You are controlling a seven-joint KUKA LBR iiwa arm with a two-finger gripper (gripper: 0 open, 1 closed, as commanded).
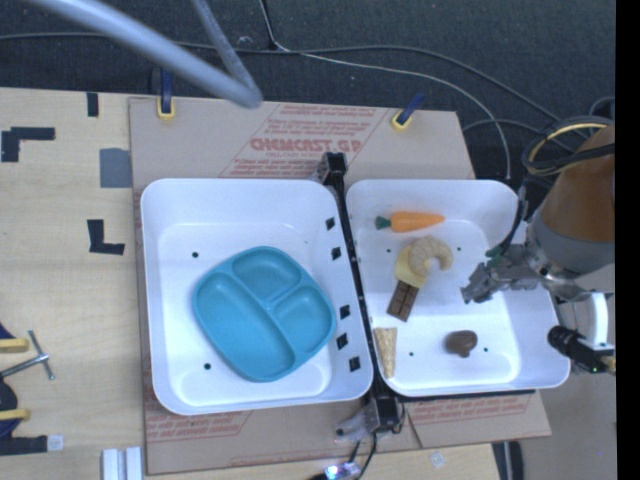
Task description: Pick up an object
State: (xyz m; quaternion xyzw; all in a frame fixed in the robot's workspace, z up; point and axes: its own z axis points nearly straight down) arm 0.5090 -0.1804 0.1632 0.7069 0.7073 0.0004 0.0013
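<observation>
- arm (575, 213) comes in from the right, grey body with orange band, wrist over the right edge of the right bin (500, 200)
- gripper (482, 286) sits low inside the right bin, near its right wall, pointing left toward the objects
- gripper state: cannot tell, dark tip too small and blurred; nothing visibly between it
- right bin contents: orange carrot (413, 222) near the back, lying sideways with green end to the left
- pale yellow curved pastry-like piece (424, 258) just below the carrot, roughly mid-bin
- dark brown chocolate-bar block (402, 299) touching the lower left of the pastry piece, tilted
- small brown lump (461, 343) near the front of the bin, apart from the rest, below the gripper
- tan wedge (385, 348) at the front left corner, against the divider side
- gripper is to the right of the pastry piece, not touching any of the objects as far as visible
- left bin (160, 218) holds a blue divided plate (262, 312), three compartments, lying flat and turned diagonally
- both bins sit side by side on a cardboard sheet (300, 138) on the wooden counter (60, 268)
</observation>
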